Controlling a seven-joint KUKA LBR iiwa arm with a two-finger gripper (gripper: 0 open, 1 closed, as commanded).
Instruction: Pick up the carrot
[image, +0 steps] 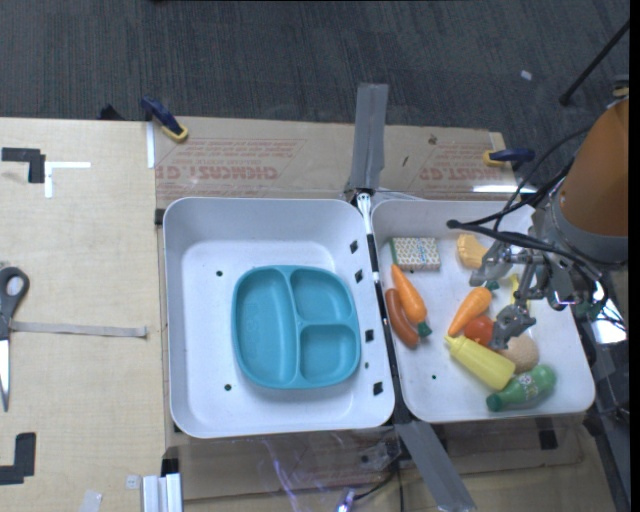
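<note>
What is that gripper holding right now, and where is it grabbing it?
Nothing that can be seen. The gripper hangs over the right bin, just right of a carrot, with no item between its fingers.

Carrot (410, 294), orange with a small green stem end, is lying in the right bin near its left wall. It is slanting from upper left to lower right, stem end lowermost, and resting just beside a darker orange-brown sausage-shaped item.

Orange carrot (469, 310), yellow bottle (481, 362), teal tray (297, 326), white bins (190, 330).
</note>
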